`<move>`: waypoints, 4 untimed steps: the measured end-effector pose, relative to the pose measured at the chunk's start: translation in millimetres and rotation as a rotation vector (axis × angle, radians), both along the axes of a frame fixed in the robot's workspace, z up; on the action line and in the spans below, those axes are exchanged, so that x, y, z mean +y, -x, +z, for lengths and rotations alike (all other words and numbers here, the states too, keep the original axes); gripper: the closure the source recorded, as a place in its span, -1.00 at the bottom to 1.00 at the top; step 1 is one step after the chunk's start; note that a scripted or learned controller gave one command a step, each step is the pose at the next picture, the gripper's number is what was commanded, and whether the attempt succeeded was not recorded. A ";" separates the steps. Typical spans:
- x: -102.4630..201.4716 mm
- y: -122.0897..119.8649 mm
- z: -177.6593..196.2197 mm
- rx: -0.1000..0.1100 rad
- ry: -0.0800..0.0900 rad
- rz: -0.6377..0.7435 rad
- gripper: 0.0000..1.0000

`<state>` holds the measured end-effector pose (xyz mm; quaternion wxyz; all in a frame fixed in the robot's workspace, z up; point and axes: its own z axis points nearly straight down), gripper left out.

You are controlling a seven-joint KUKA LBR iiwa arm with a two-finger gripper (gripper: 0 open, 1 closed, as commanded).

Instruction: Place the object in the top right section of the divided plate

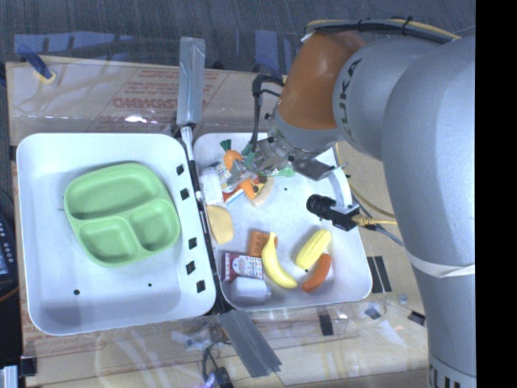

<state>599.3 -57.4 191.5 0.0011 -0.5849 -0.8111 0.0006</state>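
Observation:
The green divided plate (74,186) lies in the left white bin (40,289), with one large section toward the back and two smaller ones toward the front; nothing lies in it. My gripper (257,165) is down in the back left part of the right bin (355,257). It hangs right over a cluster of small toy foods: a carrot (230,158) and an orange and white piece (255,191). The wrist hides whether anything sits in the gripper.
Further toy foods in the right bin: a tan slice (220,223), an orange block (257,242), a banana (277,267), a corn cob (313,249), a red piece (318,273) and a brown carton (242,266). A metal divider (191,87) stands between the bins.

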 end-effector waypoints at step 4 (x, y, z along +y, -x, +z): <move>113.2 99.6 5.3 -0.003 0.000 0.738 -1.00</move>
